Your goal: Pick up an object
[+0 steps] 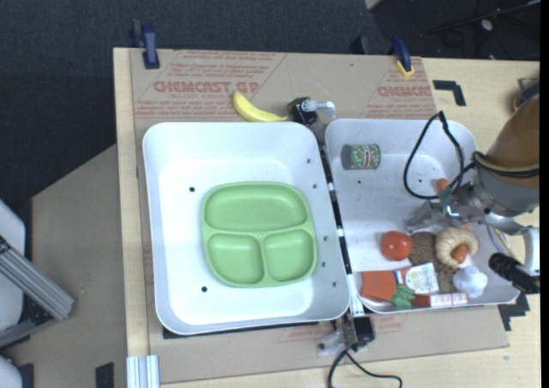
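Grey and orange, the arm (515, 154) comes in from the right edge and its gripper (448, 206) sits low inside the right bin (377, 133), near that bin's right wall; how it is set is hard to make out from up here, and nothing can be seen caught in it. Just below it lies a tan, doughnut-like toy (455, 246), with a red tomato (396, 245) to its left and a small pile of packets (420, 283) along the bin's near edge. A green-labelled can (361, 156) lies on its side up in the far left corner of that bin, well apart. Over in the left bin (171, 206), a green divided plate (257, 234) sits in the middle. A banana (255, 109) rests on the bench just beyond the left bin's far edge.
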Controlling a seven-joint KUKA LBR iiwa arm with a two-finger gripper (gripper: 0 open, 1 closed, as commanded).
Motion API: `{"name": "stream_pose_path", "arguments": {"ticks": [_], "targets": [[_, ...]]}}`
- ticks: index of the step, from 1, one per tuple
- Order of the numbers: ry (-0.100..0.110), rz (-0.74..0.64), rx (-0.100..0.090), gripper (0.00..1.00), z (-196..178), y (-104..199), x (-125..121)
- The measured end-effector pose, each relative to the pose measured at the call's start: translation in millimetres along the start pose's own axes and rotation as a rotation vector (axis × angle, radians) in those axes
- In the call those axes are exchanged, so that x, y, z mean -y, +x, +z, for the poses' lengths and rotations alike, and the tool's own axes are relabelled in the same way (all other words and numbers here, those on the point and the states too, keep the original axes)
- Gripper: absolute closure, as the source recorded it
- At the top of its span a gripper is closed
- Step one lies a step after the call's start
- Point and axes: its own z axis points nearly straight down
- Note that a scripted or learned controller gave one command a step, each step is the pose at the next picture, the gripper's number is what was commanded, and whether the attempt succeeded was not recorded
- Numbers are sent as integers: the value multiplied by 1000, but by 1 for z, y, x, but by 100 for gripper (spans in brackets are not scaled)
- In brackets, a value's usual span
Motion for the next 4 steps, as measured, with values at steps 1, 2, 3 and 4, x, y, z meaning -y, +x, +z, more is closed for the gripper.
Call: {"name": "stream_pose_path", "arguments": {"ticks": [1,2,3,4], "targets": [[-8,-3,9,0,-56,63,-13],[-8,3,10,0,-2,70,26],[-16,6,15,100,-16,67,23],[-14,6,15,0,-16,67,24]]}}
